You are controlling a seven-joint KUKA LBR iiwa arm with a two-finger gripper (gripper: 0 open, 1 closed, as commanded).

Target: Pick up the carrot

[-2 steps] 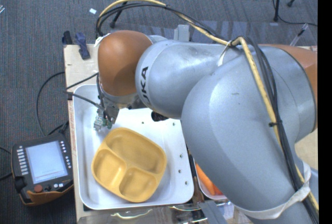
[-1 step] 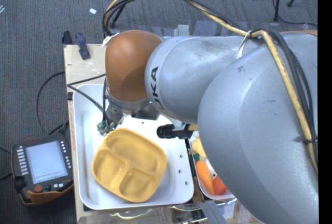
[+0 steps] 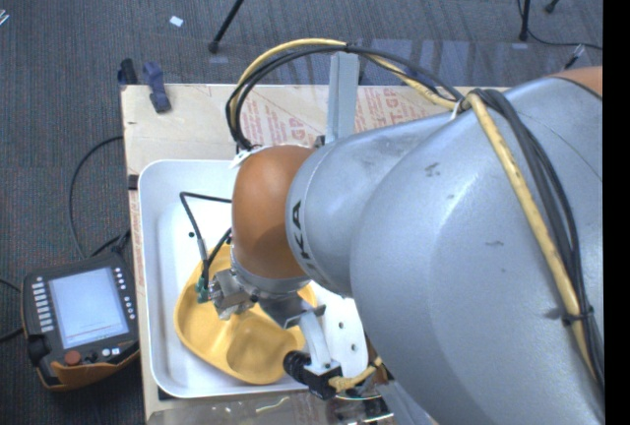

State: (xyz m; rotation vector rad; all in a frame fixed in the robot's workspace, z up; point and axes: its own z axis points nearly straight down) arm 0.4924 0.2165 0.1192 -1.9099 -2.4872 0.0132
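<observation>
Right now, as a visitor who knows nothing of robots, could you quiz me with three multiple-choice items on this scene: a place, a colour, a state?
1. Where is the yellow dish?
A. in the white bin
B. on the floor
C. on the handheld screen

2. What colour is the band above the arm's wrist?
A. green
B. orange
C. blue

3. How does the arm stand?
A. parked away from the bench
B. reaching down over the bin
C. lying on the floor

Key: A, the dish lies within the bin's walls; B, the band looks orange; C is wrong, B is right, the arm hangs over the dish.

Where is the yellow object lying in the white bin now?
The yellow object lies in the near part of the white bin, at the camera view's lower left, partly under the arm's orange band.
</observation>
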